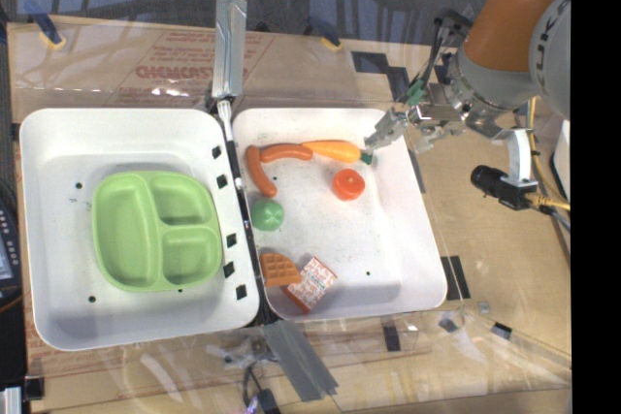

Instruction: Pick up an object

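Pincer [380, 137] state cannot be told; it is positioned at the carrot's [333, 150] green end, presumably for grasping.

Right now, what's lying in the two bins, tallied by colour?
Orange or red: 4: carrot, sausage, tomato, waffle
Green: 2: divided plate in the left bin, ball
Red and white: 1: packet
Total: 7
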